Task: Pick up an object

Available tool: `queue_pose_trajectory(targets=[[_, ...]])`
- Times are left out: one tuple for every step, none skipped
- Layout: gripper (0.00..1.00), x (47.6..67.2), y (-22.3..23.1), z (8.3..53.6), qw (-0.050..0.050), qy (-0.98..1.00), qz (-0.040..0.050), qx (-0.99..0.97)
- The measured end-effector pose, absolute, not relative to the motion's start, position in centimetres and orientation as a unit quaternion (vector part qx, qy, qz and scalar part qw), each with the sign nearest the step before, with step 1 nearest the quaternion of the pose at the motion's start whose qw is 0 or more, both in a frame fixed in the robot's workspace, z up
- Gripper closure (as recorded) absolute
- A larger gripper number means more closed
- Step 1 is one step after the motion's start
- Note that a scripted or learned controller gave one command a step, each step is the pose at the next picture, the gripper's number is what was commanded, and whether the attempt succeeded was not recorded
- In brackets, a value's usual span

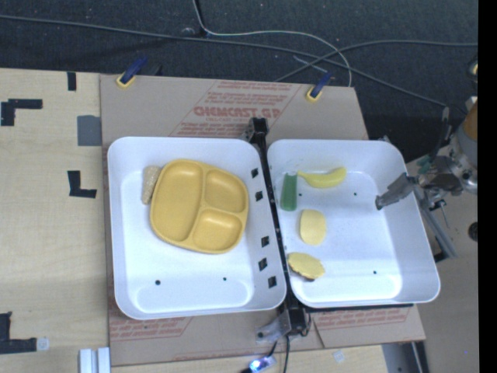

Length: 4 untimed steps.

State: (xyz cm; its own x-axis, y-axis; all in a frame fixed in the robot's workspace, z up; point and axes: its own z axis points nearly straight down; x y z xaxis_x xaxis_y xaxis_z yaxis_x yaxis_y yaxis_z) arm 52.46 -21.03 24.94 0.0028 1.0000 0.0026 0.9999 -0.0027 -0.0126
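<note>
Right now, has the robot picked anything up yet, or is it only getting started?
Nothing looks done yet. The gripper sits at the right bin's right rim with nothing between its fingers. The banana, green piece and two yellow pieces lie on the floor of that bin. Reaching in, grasping one and lifting it all remain.

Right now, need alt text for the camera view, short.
The end effector hangs at the right bin's right rim, apart from the banana, green piece and two yellow pieces inside. The left bin holds a yellow divided plate.
</note>
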Motion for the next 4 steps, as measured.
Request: queue_pose_trajectory(targets=[[0.00, 52.7, -21.0, 25.6, 0.000, -0.707, 0.0007, -0.707], [0.00, 51.7, -20.5, 20.2, 0.003, -0.707, 0.0018, -0.707], [0.00, 51.3, -20.7, 13.8, 0.004, -0.707, 0.0022, -0.707], [0.00, 51.3, -20.7, 8.6, -0.001, -0.708, 0.0008, -0.707]])
